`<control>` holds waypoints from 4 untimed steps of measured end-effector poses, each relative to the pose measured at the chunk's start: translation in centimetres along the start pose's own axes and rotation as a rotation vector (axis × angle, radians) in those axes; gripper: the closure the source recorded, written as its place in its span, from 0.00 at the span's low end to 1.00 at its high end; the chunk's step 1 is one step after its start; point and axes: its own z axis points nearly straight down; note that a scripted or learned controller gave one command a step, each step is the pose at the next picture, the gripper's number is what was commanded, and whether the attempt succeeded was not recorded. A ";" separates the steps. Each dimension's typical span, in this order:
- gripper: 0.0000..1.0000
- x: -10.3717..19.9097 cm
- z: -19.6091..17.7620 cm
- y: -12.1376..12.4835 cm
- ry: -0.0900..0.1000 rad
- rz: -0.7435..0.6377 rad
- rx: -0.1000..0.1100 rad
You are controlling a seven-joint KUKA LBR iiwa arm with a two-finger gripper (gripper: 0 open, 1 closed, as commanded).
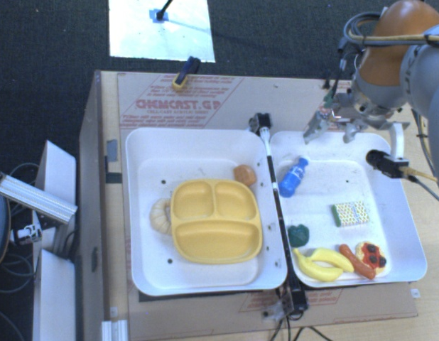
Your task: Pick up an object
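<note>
My gripper (331, 129) hangs over the far rim of the right bin (404, 212), open, with nothing between its fingers. Below it and to the left, a blue bottle (293, 177) lies near the bin's left wall. A pale checkered block (349, 213) sits mid-bin. Along the near edge are a dark green piece (299, 234), a yellow banana (322, 263), a red sausage (356, 260) and a pizza slice (371, 254).
The left bin (145, 190) holds a yellow divided plate (216, 219), a brown bun (244, 174) at its far corner and a pale round piece (160, 215) tucked under its left side. A black divider clip (261, 123) stands between the bins.
</note>
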 end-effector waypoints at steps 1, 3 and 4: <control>0.00 -4.9 11.1 -0.5 0.000 0.002 0.004; 0.00 8.1 1.0 -7.6 0.002 -0.001 -0.003; 0.00 8.1 1.2 -12.3 0.001 0.002 0.001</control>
